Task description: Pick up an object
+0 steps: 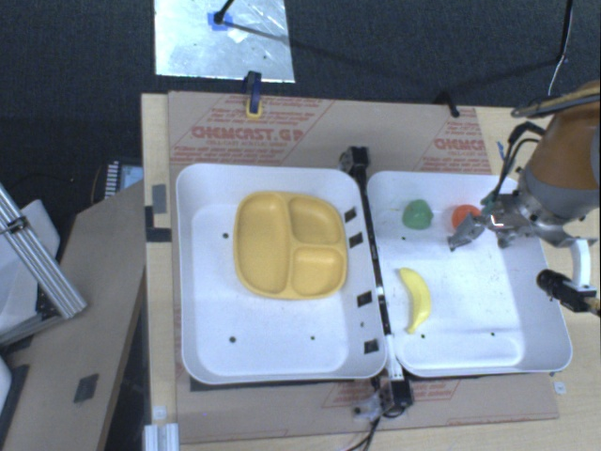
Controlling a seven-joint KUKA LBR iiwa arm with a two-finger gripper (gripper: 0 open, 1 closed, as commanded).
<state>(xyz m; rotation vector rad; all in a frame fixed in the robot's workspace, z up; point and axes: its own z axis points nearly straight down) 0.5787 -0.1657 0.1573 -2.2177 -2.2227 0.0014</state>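
The table (310, 125) is covered by a brown cardboard sheet (394, 125) printed in red; the word "CHEMCAST" reads along its far edge at the left, followed by letters that look like "GP", and the same printing repeats at the far right, partly cut off; two shallow white plastic bins sit side by side on it, touching along a black central seam (371, 271). The left white bin (207, 346) holds a yellow plastic plate with three compartments (288, 244), lying flat near the bin's middle. The right white bin (470, 346) holds three things: a small yellow plastic banana (416, 299) lying near the left wall, a small round green toy (418, 215) towards the far side, and a small round orange-red toy (464, 216) just to the right of the green one. The grey arm with an orange band (563, 158) reaches in from the right; its end effector (484, 225) sits low over the right bin, just beside the orange-red toy; whether its fingers are released or clenched cannot be told, and nothing is seen between them. A yellow and blue clamp (254, 97) grips the table's far edge; a silvery foil sheet (223, 26) lies on the dark floor beyond.
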